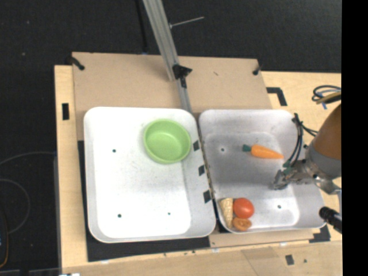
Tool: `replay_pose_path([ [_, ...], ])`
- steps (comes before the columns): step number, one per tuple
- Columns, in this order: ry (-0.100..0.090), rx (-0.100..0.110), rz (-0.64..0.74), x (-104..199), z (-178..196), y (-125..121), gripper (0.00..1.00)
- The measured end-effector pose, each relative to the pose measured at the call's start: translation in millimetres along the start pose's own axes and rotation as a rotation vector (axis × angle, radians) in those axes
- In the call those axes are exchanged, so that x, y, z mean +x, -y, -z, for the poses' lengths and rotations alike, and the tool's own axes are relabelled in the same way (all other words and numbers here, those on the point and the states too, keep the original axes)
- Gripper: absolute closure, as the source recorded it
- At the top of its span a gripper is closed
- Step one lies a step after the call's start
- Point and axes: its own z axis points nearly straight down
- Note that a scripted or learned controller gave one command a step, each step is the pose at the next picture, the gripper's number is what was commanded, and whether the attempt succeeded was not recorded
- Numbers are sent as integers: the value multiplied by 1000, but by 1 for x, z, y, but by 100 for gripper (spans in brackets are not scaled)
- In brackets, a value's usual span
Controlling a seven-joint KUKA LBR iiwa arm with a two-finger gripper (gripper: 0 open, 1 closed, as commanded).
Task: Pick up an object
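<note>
An orange carrot with a green tip lies in the upper middle of the right bin. At that bin's front left corner sit a red tomato, a pale yellowish piece and a small orange piece. A green bowl stands in the upper right part of the left bin. My gripper hangs low over the right bin's right side, just below and right of the carrot, apart from it. Nothing shows between its fingers.
A slanted metal rod runs from the top of the view down to the gap between the bins. Cables hang along the arm at the right. Brown board surrounds both bins.
</note>
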Motion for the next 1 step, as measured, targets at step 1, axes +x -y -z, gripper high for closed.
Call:
replay_pose_path([
  [1, 0, 0, 8, -4, 45, -6, 100],
])
